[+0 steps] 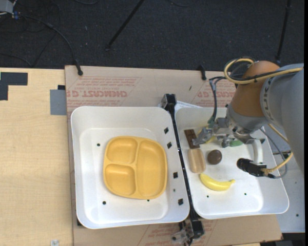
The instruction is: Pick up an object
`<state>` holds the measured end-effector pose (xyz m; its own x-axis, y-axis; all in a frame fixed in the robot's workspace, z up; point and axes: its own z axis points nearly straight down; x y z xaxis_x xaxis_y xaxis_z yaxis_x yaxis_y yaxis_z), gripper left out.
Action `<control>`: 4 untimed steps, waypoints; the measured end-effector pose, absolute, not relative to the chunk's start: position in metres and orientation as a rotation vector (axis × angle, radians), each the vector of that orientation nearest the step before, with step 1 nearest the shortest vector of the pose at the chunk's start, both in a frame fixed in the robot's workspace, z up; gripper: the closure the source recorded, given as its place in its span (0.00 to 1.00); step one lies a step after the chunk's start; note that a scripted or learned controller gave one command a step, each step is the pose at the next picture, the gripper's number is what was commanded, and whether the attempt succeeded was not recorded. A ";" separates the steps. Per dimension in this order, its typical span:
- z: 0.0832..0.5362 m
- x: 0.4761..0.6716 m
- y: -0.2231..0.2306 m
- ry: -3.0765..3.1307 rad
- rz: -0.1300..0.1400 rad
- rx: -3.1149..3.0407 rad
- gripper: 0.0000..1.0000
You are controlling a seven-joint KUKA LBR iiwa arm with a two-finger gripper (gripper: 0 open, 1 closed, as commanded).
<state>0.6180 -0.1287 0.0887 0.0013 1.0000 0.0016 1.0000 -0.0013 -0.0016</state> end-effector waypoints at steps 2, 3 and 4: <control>0.159 0.625 -0.120 -2.223 0.000 -2.220 1.00; 0.212 0.635 -0.124 -2.224 -0.001 -2.221 1.00; 0.231 0.635 -0.125 -2.223 0.001 -2.219 1.00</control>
